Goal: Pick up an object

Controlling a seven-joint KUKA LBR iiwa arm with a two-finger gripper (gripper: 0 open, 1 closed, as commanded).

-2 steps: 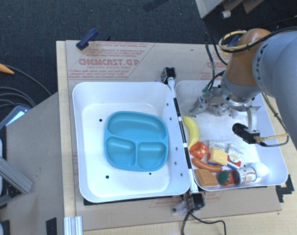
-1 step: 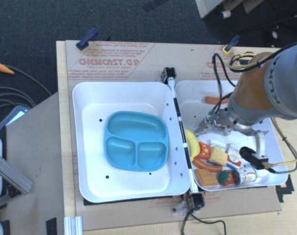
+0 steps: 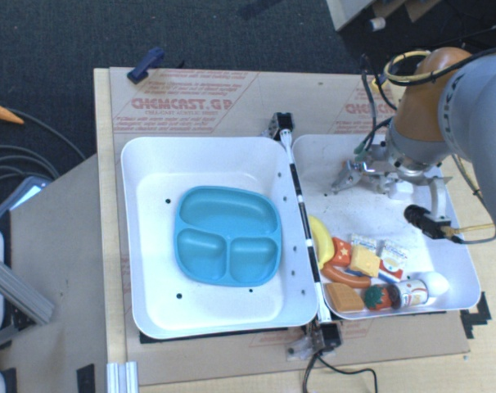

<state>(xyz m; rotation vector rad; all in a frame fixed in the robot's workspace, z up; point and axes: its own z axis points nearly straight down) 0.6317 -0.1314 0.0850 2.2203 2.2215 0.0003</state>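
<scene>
While toys [image 3: 371, 277] lie below, arm [image 3: 444, 97] hangs bent.

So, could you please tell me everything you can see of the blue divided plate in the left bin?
The blue divided plate is light blue with rounded corners and looks like smooth plastic. Raised ridges split it into three compartments: one long section across the far side and two smaller ones on the near side, all bare. It lies flat and right way up near the middle of the left bin, resting on the bin's white floor. Nothing else touches it.
</scene>
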